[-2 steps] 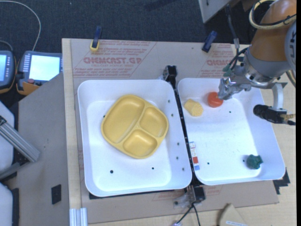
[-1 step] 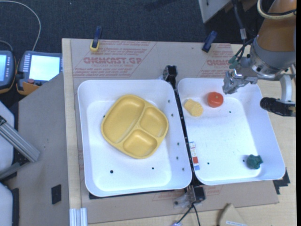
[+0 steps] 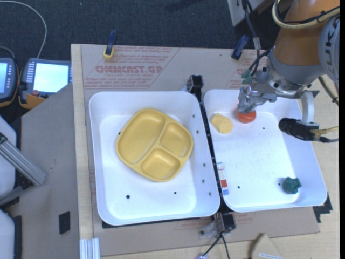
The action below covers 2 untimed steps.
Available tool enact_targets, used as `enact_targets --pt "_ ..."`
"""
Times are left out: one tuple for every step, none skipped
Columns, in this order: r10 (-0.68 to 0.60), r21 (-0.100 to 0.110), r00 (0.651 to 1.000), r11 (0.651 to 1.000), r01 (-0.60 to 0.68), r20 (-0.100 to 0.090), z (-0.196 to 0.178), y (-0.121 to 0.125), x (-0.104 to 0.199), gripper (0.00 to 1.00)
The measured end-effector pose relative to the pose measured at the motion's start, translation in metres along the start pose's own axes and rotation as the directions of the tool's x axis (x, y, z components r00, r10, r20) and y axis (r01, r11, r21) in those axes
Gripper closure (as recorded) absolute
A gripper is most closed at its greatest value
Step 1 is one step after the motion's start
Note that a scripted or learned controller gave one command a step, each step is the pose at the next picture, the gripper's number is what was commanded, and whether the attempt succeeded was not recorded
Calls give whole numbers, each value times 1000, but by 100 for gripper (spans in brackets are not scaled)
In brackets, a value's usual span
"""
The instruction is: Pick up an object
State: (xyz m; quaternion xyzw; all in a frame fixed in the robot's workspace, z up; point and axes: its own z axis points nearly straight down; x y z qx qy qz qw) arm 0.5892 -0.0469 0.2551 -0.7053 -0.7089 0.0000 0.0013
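Observation:
In the right bin (image 3: pixel 269 196) a small red-orange object (image 3: pixel 247 116) lies near the far edge, and my gripper (image 3: pixel 248 106) hangs right over it, its fingers reaching down to the object's top. A pale yellow round piece (image 3: pixel 221 123) sits just left of it. A dark green object (image 3: pixel 291 185) rests in the bin's near right corner. The arm's orange band (image 3: pixel 304 23) and grey wrist come in from the upper right.
The left bin (image 3: pixel 108 198) holds a yellow divided plate (image 3: pixel 154 143). A black clamp (image 3: pixel 195 83) sits at the far end of the seam between the bins. A black cable fitting (image 3: pixel 296 128) juts over the right bin's right rim.

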Motion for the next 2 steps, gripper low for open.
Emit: enact_targets --pt "1 1 1000 1000 -1 1 8 -5 42 100" --pt "-1 1 1000 1000 1 0 10 -17 102 100"
